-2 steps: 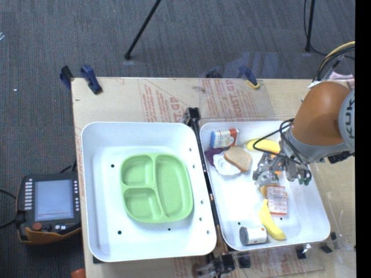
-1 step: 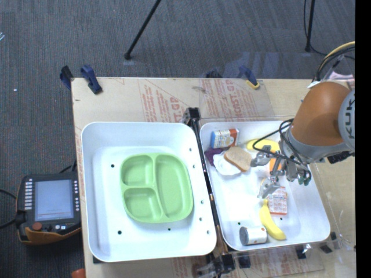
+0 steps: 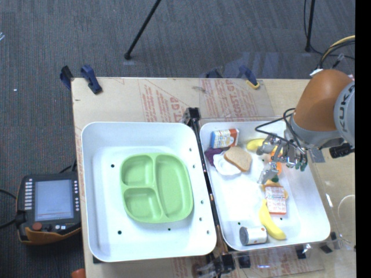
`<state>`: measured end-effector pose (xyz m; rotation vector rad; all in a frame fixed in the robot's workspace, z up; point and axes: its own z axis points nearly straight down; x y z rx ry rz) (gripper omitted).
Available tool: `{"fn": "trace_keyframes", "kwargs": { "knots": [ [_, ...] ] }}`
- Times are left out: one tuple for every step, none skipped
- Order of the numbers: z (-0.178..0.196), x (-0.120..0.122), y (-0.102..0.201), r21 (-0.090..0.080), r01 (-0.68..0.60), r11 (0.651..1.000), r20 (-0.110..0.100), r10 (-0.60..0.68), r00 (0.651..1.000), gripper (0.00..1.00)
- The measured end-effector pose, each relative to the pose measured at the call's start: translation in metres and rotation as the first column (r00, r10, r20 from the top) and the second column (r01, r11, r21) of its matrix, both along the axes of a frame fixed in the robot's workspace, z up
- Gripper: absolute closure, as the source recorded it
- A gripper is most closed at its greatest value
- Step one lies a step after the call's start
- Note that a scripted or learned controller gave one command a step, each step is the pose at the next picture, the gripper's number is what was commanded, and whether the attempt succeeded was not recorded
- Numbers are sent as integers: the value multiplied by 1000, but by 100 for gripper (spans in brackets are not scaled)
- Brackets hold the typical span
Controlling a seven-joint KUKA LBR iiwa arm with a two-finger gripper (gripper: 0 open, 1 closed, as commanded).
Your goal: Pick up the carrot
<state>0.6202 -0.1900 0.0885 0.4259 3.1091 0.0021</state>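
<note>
Can: a small grey can (image 3: 253, 235) lies on its side at the near edge of the right bin (image 3: 322, 213), touching the banana.
Banana: a yellow banana (image 3: 270, 222) curves along the near part of the same bin, just beside the can.
Packet: an orange and white packet (image 3: 276, 200) lies flat just beyond the banana.
Left bin: the left bin (image 3: 95, 155) holds a green divided plate (image 3: 156, 187) with three compartments.
Carrot: the carrot (image 3: 276, 174), a small orange piece, sits in the right bin just beyond the packet, directly under the arm's tip.
Jaws: the jaws (image 3: 272, 171) hang low over the carrot; whether they are apart, together or clamped on it cannot be told, as the metal parts blur together.
Bread: a slice of bread (image 3: 238, 159) rests on a white lid-like piece, left of the arm's tip.
Carton: a small white, blue and orange carton (image 3: 223, 138) lies at the far left of the right bin.
Yellow piece: a yellow thing (image 3: 255, 145) lies near the far wall, partly hidden by the wrist.
Arm: the arm (image 3: 324, 109) enters from the right.
Desk: brown cardboard covers the desk (image 3: 174, 97), with blue clamps at its far edge.
</note>
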Motion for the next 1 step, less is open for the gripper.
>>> {"fn": "trace_keyframes", "kwargs": {
  "knots": [
    [11,3,3,0,-6,1000,6,6,1000,100]
  ]
}}
